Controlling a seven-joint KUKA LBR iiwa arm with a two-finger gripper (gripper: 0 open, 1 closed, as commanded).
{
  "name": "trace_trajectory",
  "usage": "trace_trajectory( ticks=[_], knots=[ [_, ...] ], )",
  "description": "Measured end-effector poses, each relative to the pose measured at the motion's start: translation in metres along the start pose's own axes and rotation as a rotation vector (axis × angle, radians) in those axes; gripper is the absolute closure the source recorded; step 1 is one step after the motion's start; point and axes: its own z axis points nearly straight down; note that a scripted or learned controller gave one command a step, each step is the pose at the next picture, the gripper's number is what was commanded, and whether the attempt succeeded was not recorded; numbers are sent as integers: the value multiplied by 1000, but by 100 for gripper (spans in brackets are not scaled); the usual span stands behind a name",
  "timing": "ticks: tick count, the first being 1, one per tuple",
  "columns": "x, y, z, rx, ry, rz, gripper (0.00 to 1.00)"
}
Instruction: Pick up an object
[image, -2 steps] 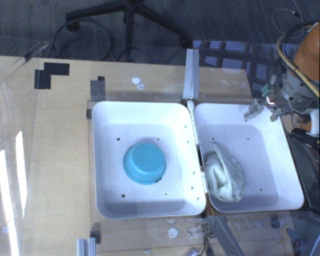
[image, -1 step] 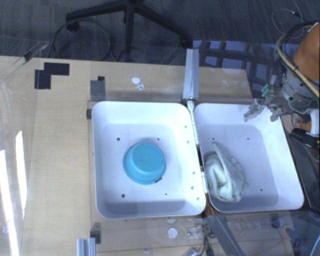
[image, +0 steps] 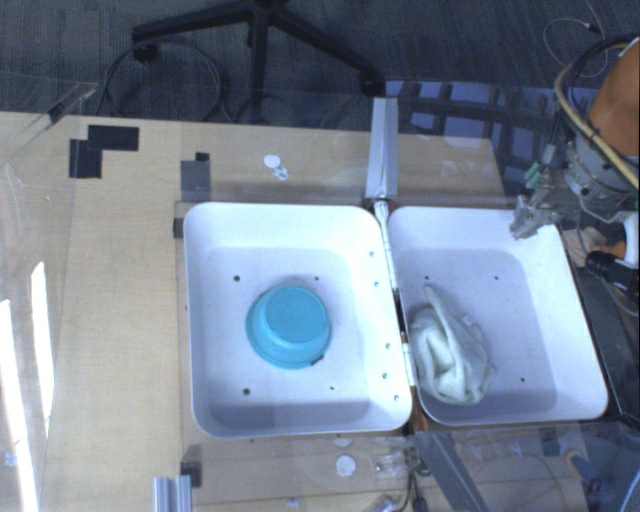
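While above right bin's (image: 520, 300) corner, arm (image: 598, 172)

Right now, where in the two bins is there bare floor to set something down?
Left bin: bare floor all around the blue bowl, widest toward the far wall. Right bin: the far half and right side are bare; the white bag crowds the near-left corner by the divider.

Two white bins are sitting side by side: the left bin (image: 205, 330) and the right bin (image: 560, 320). One blue bowl (image: 289, 326) is lying upside down in the left, and one clear crumpled bag (image: 449, 350) is resting in the right.
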Motion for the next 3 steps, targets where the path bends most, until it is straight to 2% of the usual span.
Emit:
trace_trajectory(
  ticks=[1, 2, 3],
  knots=[
    [39, 37, 129, 0, 0, -19, 100],
    [22, 37, -6, -1, 0, -292, 100],
    [37, 37, 127, -1, 1, -303, 100]
  ],
)
